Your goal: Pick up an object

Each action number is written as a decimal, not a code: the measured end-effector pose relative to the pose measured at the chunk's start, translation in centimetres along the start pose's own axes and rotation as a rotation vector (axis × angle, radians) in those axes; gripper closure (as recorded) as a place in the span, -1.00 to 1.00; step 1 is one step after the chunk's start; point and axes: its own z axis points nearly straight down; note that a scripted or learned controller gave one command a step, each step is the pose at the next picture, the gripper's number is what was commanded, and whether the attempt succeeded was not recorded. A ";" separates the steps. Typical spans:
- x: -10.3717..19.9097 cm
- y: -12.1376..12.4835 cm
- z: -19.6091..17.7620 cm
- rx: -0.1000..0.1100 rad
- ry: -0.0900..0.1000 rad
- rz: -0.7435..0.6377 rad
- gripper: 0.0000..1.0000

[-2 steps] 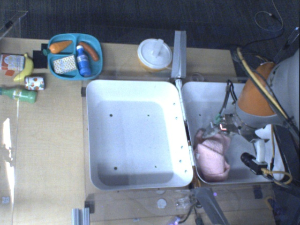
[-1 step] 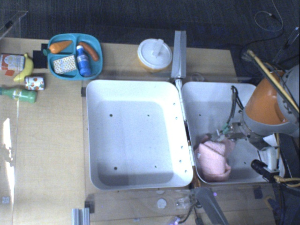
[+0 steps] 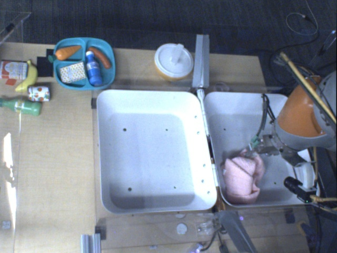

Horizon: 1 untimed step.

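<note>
Low in the right bin (image 3: 231, 109), the tool (image 3: 259, 147) meets the pink cloth (image 3: 242, 178) (finger state cannot be told); this looks like the grasp step, and next calls for a secure lift.

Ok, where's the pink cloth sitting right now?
The pink cloth lies in the right bin, at its near left corner, beside the wall shared with the left bin, with the gripper just above it.

Cloth (image 3: 241, 179) in right bin (image 3: 234, 112), beside left bin (image 3: 152, 152).
</note>
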 end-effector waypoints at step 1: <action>3.9 -0.4 -7.2 0.020 0.005 0.059 1.00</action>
